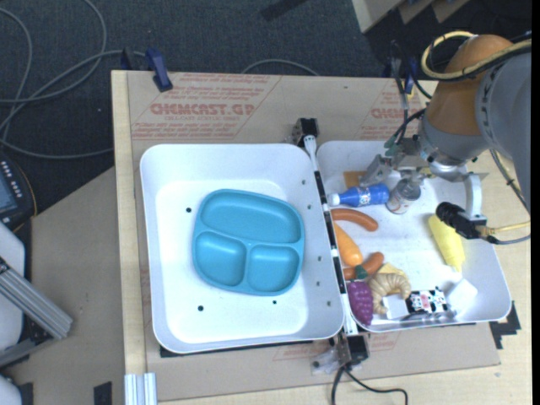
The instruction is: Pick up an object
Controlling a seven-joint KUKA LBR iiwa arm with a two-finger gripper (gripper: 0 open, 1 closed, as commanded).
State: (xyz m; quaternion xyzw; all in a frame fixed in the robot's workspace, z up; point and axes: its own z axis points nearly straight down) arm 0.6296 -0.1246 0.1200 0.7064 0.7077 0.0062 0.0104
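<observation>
Toy food (pixel 380 287) heaped in right bin (pixel 494 289) near corner, ready for picking. Blue plate (pixel 247 240) in left bin (pixel 160 184). Claw (pixel 403 194) beside bottle (pixel 361 197); grip state unclear.

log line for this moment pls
arm: over right bin | gripper: above blue bottle | grasp: none seen | blue tray: left bin

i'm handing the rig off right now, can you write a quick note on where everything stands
Gripper: low in the right bin, near its back, next to the blue-and-white bottle; no object visibly held.
Right bin items: hot dog, carrot, yellow corn, croissant, purple grapes, small black-and-white toy.
Left bin: blue divided plate.
Done: arm is positioned in the bin.
Left: grasp an object and lift it.
</observation>
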